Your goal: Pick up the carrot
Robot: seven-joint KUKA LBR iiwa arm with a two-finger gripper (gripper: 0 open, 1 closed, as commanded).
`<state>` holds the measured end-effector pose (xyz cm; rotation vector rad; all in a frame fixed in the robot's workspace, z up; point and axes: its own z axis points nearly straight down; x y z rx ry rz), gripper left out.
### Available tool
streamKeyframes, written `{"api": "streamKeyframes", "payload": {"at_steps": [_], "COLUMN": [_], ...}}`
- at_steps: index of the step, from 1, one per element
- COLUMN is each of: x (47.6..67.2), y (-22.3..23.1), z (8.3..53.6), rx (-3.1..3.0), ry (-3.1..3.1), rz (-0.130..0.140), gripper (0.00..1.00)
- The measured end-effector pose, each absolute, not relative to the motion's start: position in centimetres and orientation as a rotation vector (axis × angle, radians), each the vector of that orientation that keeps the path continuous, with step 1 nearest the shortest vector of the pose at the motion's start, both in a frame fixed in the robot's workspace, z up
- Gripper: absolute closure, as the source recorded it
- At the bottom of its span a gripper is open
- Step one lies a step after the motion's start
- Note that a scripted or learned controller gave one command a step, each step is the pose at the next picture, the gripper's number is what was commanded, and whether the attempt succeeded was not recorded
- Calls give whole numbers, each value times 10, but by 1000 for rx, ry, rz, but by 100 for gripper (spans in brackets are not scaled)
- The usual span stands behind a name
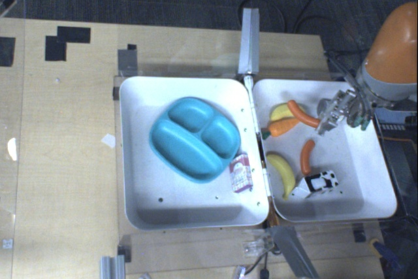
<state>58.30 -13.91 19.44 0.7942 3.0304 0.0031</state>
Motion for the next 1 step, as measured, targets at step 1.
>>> {"api": "streamKeyframes", "payload": {"at_steps": [1], "x": [494], "y": [-93], "z": [189], "rx": [992], "ry": [2974], "rz": [4], "gripper": [100]}}
